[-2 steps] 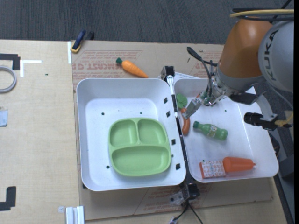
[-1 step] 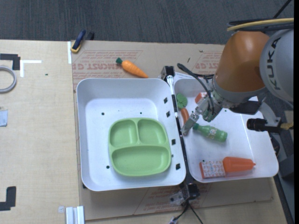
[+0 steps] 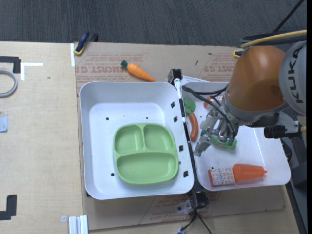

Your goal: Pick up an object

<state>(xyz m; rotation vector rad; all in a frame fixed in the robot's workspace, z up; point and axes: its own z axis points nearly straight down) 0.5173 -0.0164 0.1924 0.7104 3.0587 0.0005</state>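
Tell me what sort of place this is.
Probably a robotics lab's grasping test bench: a KUKA arm reaches over two white bins, which hold toy food and a green divided plate; a toy carrot lies on the cardboard-covered bench.

Robotics lab setup, not a home: grey KUKA arm (image 3: pixel 273 82) w/ orange band reaches over a plywood bench (image 3: pixel 34 145) carrying two shallow white bins (image 3: pixel 92 145) clipped together side by side. Tape marks sit near the bench's left edge, cables trail off its front edge, and toy food props, e.g. a plastic carrot (image 3: pixel 138 71), lie on cardboard (image 3: pixel 112 62) by the back edge.
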